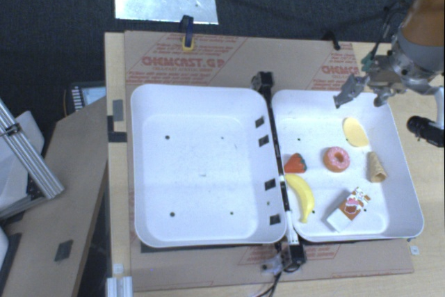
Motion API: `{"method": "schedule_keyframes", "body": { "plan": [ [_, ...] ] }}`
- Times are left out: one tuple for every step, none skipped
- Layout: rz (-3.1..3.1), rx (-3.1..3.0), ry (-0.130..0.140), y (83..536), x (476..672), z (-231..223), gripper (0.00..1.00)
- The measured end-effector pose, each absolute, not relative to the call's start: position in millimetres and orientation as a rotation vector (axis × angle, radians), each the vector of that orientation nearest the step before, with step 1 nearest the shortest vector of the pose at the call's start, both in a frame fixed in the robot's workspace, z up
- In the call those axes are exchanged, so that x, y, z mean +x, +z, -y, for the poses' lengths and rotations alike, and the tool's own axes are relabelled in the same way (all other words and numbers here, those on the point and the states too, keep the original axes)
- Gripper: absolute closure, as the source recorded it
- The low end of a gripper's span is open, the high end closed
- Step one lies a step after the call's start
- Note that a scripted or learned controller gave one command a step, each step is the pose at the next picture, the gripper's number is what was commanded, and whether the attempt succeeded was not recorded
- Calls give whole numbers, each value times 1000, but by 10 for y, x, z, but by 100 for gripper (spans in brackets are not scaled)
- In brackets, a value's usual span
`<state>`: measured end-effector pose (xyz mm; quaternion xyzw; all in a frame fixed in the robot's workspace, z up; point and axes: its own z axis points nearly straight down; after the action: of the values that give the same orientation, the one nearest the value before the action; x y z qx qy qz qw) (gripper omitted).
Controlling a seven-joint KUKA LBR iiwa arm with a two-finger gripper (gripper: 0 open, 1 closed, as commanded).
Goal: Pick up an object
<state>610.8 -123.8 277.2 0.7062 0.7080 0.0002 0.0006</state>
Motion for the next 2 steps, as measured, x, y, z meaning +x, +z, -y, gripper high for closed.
{"method": "schedule_keyframes", "body": {
  "plan": [
    [-2225,2213,4,2884,6117,1237,100],
    [-2239,2217,-6,1778,5941,557,100]
  ]
}}
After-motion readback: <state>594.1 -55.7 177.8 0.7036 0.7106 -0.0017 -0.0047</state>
